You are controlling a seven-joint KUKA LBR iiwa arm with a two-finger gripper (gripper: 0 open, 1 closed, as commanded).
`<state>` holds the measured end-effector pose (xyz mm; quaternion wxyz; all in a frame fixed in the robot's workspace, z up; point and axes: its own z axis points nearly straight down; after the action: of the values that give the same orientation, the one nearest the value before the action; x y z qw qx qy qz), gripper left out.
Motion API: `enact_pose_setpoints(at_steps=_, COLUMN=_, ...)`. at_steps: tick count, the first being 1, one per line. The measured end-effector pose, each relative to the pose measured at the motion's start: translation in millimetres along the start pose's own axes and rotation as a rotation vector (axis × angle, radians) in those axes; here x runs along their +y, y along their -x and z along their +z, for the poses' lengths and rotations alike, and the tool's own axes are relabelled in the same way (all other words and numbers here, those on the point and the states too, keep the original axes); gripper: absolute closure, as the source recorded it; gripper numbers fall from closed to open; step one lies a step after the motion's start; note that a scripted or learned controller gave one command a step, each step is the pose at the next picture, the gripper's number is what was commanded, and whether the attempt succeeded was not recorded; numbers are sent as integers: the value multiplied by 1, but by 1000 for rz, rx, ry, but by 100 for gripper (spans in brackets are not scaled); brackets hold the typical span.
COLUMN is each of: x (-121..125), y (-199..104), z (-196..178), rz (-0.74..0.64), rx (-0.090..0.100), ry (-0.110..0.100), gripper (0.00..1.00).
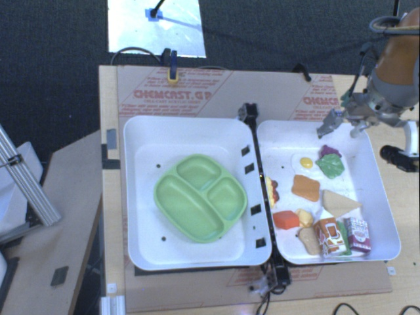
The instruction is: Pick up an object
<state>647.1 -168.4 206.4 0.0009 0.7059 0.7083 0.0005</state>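
Toy food (319, 205) heaped in the right bin (387, 231): fried egg (304, 163), green leaf (331, 166), orange block (306, 188), cheese wedge (340, 203), packets. Above the bin's far edge, gripper (343, 126) spread open, holding nothing, tilted down from the right. Green divided plate (200, 197) in the left bin (141, 241).

two white bins (197, 126), one green tray (200, 197)

We see our gripper (344, 125) hovering open above the right bin's (387, 195) far edge; toy food fills it; a green plate (200, 197) sits left.
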Motion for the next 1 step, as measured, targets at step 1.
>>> enact_pose_setpoints(at_steps=1, x=5, y=-9, z=55, rz=-3, rx=1, ry=-3, gripper=0)
